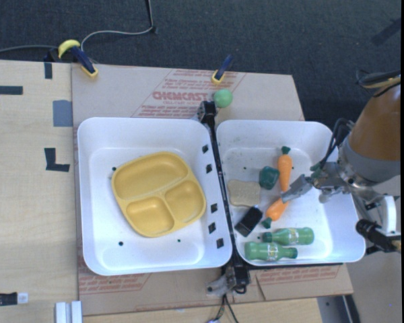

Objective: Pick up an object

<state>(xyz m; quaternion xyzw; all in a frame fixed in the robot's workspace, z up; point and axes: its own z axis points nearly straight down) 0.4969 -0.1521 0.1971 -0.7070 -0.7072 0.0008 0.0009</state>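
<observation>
Two white bins sit side by side on the table, over a cardboard sheet with red print. Left bin holds a yellow divided plate, three compartments, lying flat near the bin's middle. Black divider strip runs between the bins, with a green ball just past its far end. Two yellow-and-blue clamps grip the far edge of the cardboard; a cable runs off from the left one.

Right bin holds the pickable stuff. Tan flat piece near the divider, black block just in front of it, tilted. Small dark green object toward the middle. Orange carrot upright in frame with a green top, just right of the green object. Second orange piece lower down, right at the claw tip, touching or nearly so; can't say which. Two green bottles lie on their sides along the near wall, one in front of the other, close together.

Claw reaches in from the right, low in the right bin, tips pointing left at the lower orange piece. Open or closed: cannot tell, too blurred. Nothing visibly between its tips. Grey arm with orange band hangs over the bin's right wall.
</observation>
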